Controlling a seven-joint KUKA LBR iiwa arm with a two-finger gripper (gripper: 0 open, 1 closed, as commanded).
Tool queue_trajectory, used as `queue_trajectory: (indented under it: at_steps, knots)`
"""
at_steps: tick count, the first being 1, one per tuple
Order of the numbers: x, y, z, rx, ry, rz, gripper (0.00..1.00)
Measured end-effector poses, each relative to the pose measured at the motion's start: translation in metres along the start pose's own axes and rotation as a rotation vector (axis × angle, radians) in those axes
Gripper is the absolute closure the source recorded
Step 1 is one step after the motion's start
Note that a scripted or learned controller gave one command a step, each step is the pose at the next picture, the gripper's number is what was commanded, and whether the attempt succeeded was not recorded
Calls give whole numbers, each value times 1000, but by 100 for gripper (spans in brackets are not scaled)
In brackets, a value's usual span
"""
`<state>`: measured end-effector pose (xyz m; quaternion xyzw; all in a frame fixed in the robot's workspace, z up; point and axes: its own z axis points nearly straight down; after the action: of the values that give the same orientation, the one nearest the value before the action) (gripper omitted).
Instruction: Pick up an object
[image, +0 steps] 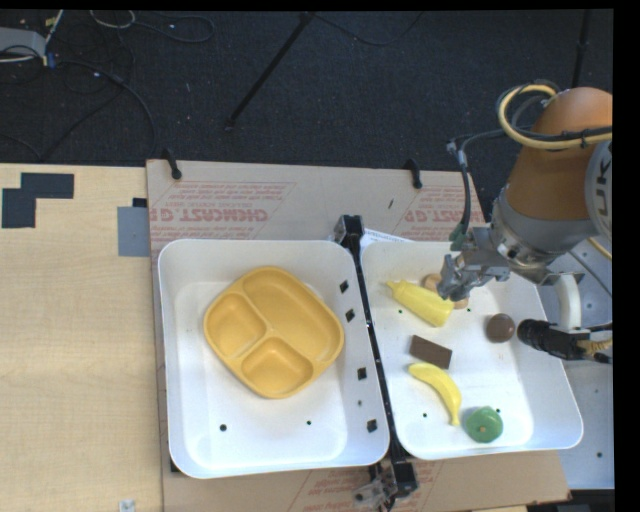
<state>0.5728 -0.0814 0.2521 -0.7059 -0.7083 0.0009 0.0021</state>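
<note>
Nearest the camera, in the right bin (560, 420), a green round object (486, 426) by the front edge, with a yellow banana (440, 389) just beside it on its left, curved and angled toward the back. Behind the banana, a small brown block (430, 350), flat on the bin floor, near but apart from the banana. Further back, a yellow tapered object (421, 302) lying slantwise, tip toward the divider. Right of it, a small dark brown ball (500, 326), well apart from the block. At the right rim, a black cylindrical part (548, 338) reaching in.

In the left bin (190, 300), 1 yellow divided tray (273, 331) with 3 compartments, set at a slant near the middle.

Over the far part of the right bin, the gripper (455, 283), low, just beside the yellow tapered object's thick end; a small tan object (430, 283) touching or just beside it. Cannot tell whether apart or together, and nothing seen clamped. Above, the grey arm with its orange band (562, 150)
</note>
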Motion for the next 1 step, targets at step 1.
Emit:
queue_trajectory:
  at_steps: [1]
  knots:
    - [53,-6,-3,0,0,-1,100]
